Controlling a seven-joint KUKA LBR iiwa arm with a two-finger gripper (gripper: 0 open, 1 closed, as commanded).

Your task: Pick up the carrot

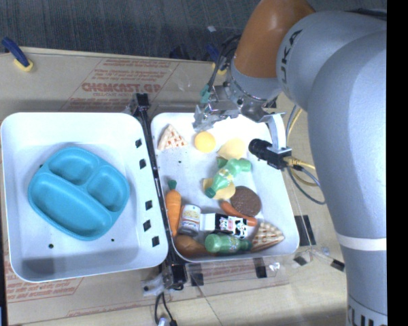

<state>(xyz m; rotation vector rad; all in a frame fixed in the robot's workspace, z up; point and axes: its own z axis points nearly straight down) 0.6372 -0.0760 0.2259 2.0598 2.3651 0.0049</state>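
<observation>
The gripper [205, 116] hangs over the far edge of the right bin [290, 212], low above its back rim; its fingertips blur against the white plastic, so I cannot tell how far apart they stand, and nothing shows between them. Just beside it, toward the bin's middle, lies a small yellow ball-shaped fruit [205, 141], and to the left of that a wedge of pizza [170, 139] rests near the back left corner. A pale yellow piece [233, 148] sits right of the ball, with a green toy bottle [226, 176] lying below it.

The carrot [173, 209] lies well apart from the gripper, along the right bin's left wall, orange body pointing toward the near edge and green top toward the far one. A small can [190, 219] touches its right side. Near it are a brown round cookie [245, 201], a black-and-white carton [230, 225], a green vegetable piece [223, 244], a brown sausage-like piece [188, 246] and a waffle wedge [268, 236], crowded along the near wall.

The left bin [17, 129] holds a blue divided plate [78, 191]. Both bins rest on a cardboard-covered surface [115, 80].
</observation>
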